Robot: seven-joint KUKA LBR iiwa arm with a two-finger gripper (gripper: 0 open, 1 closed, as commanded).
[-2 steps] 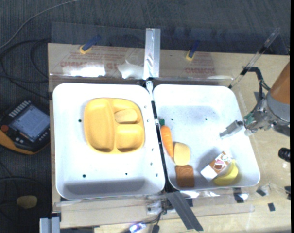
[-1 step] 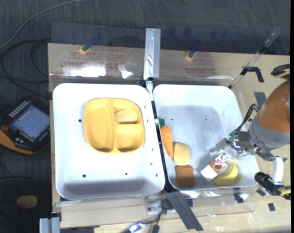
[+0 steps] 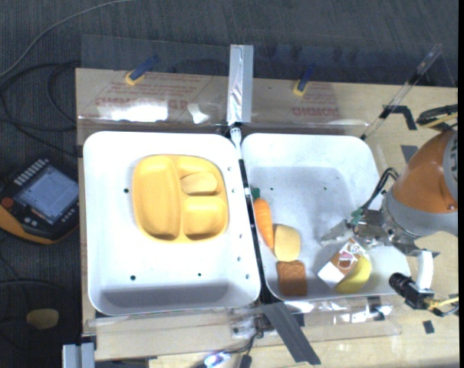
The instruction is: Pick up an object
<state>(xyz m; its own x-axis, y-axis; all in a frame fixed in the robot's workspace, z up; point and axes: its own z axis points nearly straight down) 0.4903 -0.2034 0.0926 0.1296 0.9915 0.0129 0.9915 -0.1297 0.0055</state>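
Two white bins sit side by side on the bench. In the left bin [image 3: 109, 282] a yellow divided tray [image 3: 159, 205] lies near the middle, with a pale yellow piece [image 3: 199, 183] in its upper right compartment. In the right bin [image 3: 308, 167], an orange carrot [image 3: 263, 221] lies along the left wall, a yellow wedge [image 3: 287, 241] is just beside it, and a brown block [image 3: 292, 277] rests by the front edge. Near the front right corner lie a small white packet [image 3: 341, 264] and a banana [image 3: 357, 273], touching. The gripper [image 3: 360, 228] hangs just above them, by the right wall; how far it is open, and whether it grips anything, I cannot tell.
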